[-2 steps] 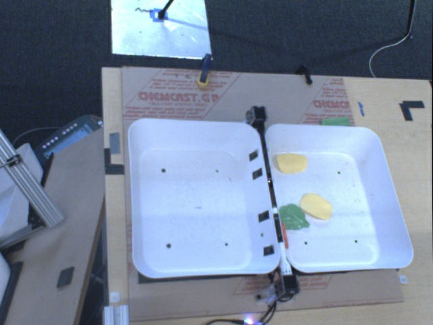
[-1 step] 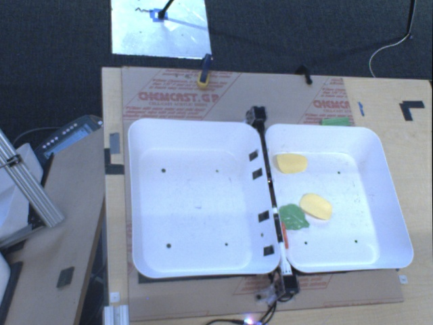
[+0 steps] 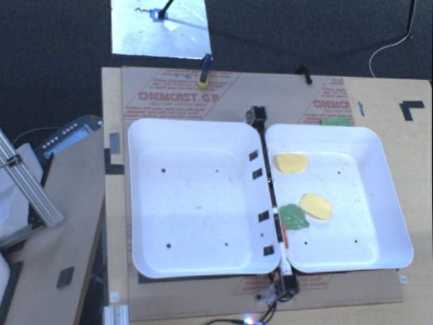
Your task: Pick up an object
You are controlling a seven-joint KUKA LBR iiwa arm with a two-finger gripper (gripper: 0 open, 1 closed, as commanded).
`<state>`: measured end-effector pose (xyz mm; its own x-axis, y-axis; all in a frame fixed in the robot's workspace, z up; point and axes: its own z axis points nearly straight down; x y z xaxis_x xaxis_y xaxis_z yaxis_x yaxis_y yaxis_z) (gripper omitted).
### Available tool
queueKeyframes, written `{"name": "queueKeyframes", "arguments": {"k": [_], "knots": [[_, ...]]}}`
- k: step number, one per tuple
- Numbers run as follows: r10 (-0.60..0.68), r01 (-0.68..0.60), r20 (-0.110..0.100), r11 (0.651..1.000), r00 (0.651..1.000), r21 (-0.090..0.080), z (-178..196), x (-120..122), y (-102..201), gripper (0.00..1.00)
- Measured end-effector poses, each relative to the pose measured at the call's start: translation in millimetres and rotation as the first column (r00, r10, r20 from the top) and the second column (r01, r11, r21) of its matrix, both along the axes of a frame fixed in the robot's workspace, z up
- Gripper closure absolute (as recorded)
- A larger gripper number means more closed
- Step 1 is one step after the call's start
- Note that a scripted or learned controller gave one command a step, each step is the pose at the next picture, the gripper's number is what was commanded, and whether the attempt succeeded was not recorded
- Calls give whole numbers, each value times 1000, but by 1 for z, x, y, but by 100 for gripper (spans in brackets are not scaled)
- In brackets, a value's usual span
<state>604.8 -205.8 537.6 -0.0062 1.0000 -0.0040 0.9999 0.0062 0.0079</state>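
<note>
Objects for picking: three small pieces lie in the right bin (image 3: 394, 205), all on its half nearer the row of black clips (image 3: 258, 174) that joins the two bins. That clip row serves as the reference for every position below.

Gripper: its state cannot be told from this view.

Item 1, a flat, pale yellow piece (image 3: 291, 163), lies just right of the clip row, towards the bin's far wall. Item 2, a rounded yellow piece (image 3: 316, 206), lies further right of the row and nearer the camera. Item 3, a green piece (image 3: 293, 217), lies close to the row, touching or just overlapping the lower left edge of Item 2. Item 1 is well apart from the other two.

The left bin (image 3: 135, 202) sits directly left of the clip row, its white floor marked with a few small dark dots.

Both bins rest on a sheet of printed cardboard (image 3: 176, 90) with red lettering, which lies on the wooden bench (image 3: 389, 90). Beyond the far end of the clip row, a small blue and yellow item (image 3: 203, 71) stands on the cardboard's far edge. A green scrap (image 3: 336, 121) sits just behind the right bin's far wall.

Far left of the row, off the bench, are a grey handset (image 3: 71, 134) and an aluminium rail (image 3: 27, 181). A shiny metal sheet (image 3: 159, 19) lies on the dark floor behind the bench.
</note>
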Motion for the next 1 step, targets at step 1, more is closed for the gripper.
{"name": "queueKeyframes", "arguments": {"k": [1], "knots": [[5, -5, -23, 1000, 1000, 10, -157, -34, 80, 100]]}}
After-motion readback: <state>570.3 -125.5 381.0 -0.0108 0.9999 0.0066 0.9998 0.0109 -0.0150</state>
